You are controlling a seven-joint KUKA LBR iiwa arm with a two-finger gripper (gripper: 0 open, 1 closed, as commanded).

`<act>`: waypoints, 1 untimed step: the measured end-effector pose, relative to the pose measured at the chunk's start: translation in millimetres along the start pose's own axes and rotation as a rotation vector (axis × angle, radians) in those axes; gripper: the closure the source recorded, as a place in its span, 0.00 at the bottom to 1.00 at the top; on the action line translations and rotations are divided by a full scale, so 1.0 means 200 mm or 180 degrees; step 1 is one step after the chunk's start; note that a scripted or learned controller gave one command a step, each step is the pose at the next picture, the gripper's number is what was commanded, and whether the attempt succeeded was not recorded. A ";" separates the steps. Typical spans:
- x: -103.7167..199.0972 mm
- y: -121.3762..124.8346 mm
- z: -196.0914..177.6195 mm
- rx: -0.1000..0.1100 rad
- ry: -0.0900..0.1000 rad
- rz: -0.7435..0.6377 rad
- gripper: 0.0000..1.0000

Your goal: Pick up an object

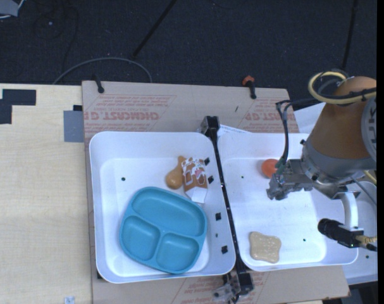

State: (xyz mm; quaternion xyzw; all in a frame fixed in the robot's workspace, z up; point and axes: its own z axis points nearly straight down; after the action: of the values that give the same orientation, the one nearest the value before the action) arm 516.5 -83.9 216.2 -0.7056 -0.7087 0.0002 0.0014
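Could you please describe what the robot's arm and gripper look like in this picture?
The arm is grey with a wide orange band above the wrist. A yellowish cable loop sits on top of it, and a dark cable runs down toward the gripper, which is small, grey and metallic.

Tool [277,189] hangs dark over the right bin [242,145], fingers too blurred to read; it half covers the orange ball [269,166].

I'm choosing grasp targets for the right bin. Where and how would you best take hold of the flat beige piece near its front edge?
The beige piece lies flat and apart from the orange ball, so probably come straight down from above and pinch across its narrower waist. It sits close to the bin's front wall, so fingers should close left to right.
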 end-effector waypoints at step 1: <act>0.22 0.00 0.02 0.0006 0.0002 0.0003 1.00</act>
State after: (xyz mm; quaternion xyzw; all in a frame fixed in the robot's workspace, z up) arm 516.8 -40.2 212.2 -0.7058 -0.7084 0.0006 0.0023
